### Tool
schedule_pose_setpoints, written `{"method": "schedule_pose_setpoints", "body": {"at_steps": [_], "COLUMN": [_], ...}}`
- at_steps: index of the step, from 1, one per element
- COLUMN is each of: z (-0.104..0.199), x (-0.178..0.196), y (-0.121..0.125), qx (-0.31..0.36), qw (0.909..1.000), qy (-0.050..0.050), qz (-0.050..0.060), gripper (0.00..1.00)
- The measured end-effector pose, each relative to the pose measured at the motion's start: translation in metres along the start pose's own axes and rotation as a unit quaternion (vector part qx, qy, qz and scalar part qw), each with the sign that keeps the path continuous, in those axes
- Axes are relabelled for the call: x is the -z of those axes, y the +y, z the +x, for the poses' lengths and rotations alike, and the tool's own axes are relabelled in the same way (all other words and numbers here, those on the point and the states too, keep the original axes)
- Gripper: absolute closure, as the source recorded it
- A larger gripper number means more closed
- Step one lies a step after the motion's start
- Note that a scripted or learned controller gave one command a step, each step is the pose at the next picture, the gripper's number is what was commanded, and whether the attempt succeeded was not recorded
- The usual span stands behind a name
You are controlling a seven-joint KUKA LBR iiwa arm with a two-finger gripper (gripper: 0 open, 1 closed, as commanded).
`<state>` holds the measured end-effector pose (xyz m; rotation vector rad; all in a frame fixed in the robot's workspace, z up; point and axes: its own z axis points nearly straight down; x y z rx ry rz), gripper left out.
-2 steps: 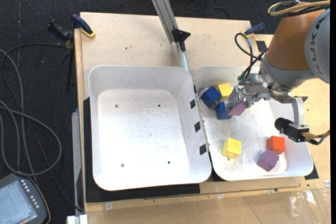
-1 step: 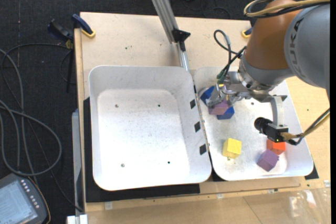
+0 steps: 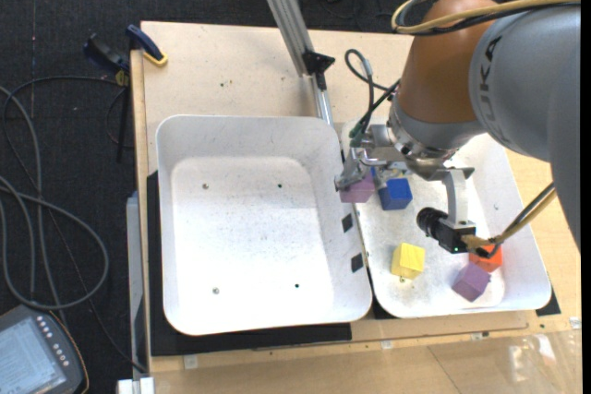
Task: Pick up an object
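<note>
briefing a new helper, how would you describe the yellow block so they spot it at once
Look in the right-hand white bin, toward its near edge. The yellow block sits left of a purple block and nearer than a blue block; it is the only yellow one.

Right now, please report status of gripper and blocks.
Gripper low at right bin's left edge, by purple block. Grasp unconfirmed. Blue block crowds it.

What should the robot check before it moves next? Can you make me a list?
1. Gripper over a block: ok, it sits at the pink-purple block by the right bin's left wall.
2. Block truly between the fingers: cannot tell.
3. Blue block out of the way: not ok, it is right beside.
4. Yellow block apart: ok.
5. Purple block and orange block apart: ok.
</note>
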<state>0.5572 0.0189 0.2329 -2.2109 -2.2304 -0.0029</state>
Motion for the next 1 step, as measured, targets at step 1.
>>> {"method": "schedule_pose_setpoints", "body": {"at_steps": [1], "z": [0.0600], "x": [0.0043], "y": [-0.0076], "qx": [0.000], "qw": [1.0000], "qy": [0.000], "qz": [0.001], "gripper": [1.00]}}
